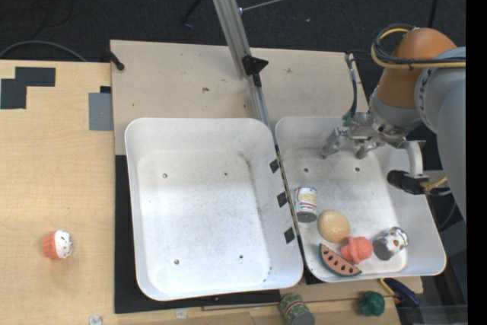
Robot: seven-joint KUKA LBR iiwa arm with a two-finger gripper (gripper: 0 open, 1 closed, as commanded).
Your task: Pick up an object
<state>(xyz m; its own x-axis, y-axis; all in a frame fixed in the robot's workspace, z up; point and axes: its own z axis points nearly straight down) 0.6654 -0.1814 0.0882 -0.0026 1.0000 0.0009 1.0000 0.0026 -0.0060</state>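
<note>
1. Two shallow white plastic bins (199,164), faintly speckled grey.
2. A red watermelon slice with a green rind (338,260).
3. A round tan ball (333,225).
4. A small white can, its label possibly red-banded (306,203).

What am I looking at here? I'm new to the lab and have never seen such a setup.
One camera fixed above a bench looks down at a slant. The grey arm with the orange band is a robot reaching in from the right. Its gripper hangs over the far part of the right bin, with nothing seen between its fingers. That bin holds small toys: a can, a tan ball, a melon slice, a pink lump and a cupcake. The left bin lies beside it. Another cupcake sits on the wooden table at left.
</note>
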